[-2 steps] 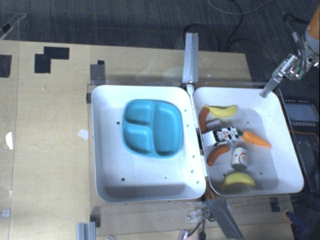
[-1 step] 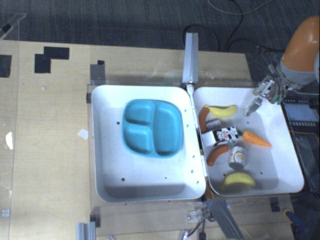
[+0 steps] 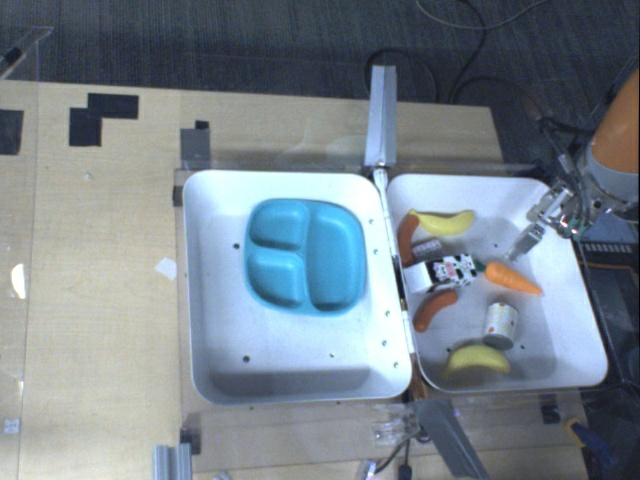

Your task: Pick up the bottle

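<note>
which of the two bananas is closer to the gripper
The banana at the back of the right bin, beside the sausage. It lies nearer the gripper than the banana at the front edge, next to the can.

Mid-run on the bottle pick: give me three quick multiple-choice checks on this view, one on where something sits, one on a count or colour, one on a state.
1. Where is the bottle?
A. In the left bin, on the blue tray
B. In the right bin, near its left wall
C. On the bench outside both bins

2. How many bananas lie in the right bin?
A. One
B. Two
C. Four

3. What is the gripper doing?
A. Carrying the bottle
B. Hanging over the right bin with nothing in it
C. Resting on the blue tray

Answers:
1 B: it lies beside the two sausages along the divider.
2 B: one banana near the top, another near the bottom.
3 B: it sits above the carrot, apart from the bottle.
</note>
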`<state>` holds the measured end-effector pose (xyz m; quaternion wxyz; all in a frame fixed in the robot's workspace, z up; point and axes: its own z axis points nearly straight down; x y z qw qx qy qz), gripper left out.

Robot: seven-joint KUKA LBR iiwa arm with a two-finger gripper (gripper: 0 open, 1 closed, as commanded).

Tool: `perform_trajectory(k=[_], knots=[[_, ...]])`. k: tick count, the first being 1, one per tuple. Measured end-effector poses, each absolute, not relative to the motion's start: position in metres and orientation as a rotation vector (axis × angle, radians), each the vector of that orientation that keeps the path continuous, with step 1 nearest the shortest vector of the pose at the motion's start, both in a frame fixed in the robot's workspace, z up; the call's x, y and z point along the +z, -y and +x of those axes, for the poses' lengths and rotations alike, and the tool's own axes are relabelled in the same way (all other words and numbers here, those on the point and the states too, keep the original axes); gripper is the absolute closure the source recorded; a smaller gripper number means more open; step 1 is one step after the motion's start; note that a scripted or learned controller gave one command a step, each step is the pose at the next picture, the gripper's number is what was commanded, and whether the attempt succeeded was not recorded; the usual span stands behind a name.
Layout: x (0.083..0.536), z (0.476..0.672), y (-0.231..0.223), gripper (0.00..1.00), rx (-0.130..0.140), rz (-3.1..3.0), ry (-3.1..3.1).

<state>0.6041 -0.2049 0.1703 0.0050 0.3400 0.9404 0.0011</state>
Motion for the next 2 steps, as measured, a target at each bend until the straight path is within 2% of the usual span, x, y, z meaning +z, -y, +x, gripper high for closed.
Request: perform_trajectory(k=[1,2], knots=[[0.262,0.659,0.204,0.00,0.004,1.313,-2.841],[0.131,0.606,0.151,0.00,0.006,1.533,-2.732]])
